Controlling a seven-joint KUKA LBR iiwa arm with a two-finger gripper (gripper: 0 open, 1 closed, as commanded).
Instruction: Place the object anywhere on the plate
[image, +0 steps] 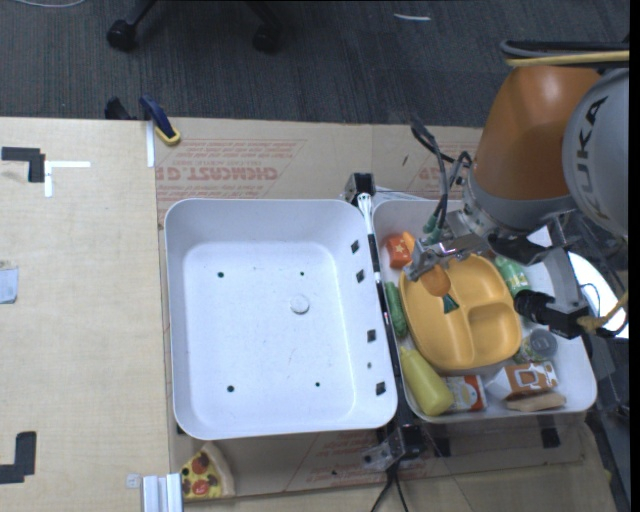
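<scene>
A yellow divided plate (470, 325) lies tilted on top of the clutter in the right bin (585, 385). An orange piece (437, 283) with a small dark green bit (451, 301) beside it rests on the plate's upper left section. My gripper (436, 258) hangs just over that corner of the plate, right above the orange piece. The arm's bulky orange and grey wrist (535, 130) covers the bin's far end. I cannot make out whether anything is held.
Around the plate lie a red-orange toy (400, 248), a green item (395, 312), a yellow bottle (426, 386), a small carton (530, 377) and a bread-like piece (535, 403). The left bin (180, 330) holds a small white disc (300, 306). A toy pizza slice (203, 474) lies on the bench.
</scene>
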